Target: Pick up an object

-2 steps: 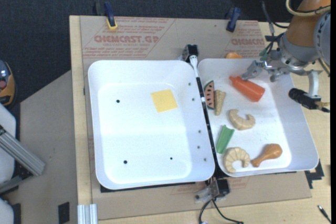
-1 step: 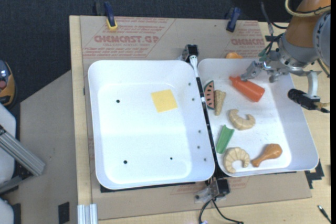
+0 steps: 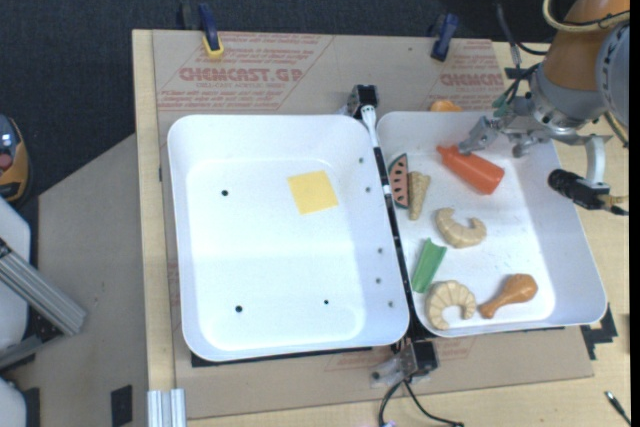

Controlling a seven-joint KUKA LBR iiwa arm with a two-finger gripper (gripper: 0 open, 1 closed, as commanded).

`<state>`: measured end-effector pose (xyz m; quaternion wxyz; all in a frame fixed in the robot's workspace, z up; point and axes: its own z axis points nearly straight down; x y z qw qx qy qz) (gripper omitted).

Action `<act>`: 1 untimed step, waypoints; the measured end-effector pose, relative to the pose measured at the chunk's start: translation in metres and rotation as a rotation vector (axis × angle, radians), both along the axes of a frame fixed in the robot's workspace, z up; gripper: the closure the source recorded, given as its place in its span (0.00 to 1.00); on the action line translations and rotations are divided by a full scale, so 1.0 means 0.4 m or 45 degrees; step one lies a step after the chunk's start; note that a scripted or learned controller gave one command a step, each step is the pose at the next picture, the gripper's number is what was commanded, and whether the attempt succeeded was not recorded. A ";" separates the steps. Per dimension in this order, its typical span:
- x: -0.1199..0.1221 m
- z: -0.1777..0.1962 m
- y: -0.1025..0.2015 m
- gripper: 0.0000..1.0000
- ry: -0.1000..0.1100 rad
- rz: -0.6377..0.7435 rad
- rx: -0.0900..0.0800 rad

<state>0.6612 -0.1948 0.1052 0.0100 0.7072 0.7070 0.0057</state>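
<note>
Croissant [image 3: 450, 301] and drumstick [image 3: 510, 293] lie at near edge of right bin [image 3: 570, 245]. Green stick [image 3: 428, 264] just left, pastry curl [image 3: 460, 228] above it. Watermelon slice [image 3: 399, 180] and cone [image 3: 417, 193] by bin divider. Orange carrot [image 3: 472, 169] near far end, just beside gripper [image 3: 497, 137]; fingers spread apart, nothing between them. Yellow square [image 3: 313, 192] alone in left bin [image 3: 200, 245].

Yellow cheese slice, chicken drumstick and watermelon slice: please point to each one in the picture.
yellow cheese slice [image 3: 313, 192], camera view, centre of its flat top.
chicken drumstick [image 3: 511, 293], camera view, its thick meaty end.
watermelon slice [image 3: 399, 181], camera view, middle of its red flesh.
</note>
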 end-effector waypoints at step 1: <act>0.000 0.000 0.000 0.00 0.000 0.000 0.000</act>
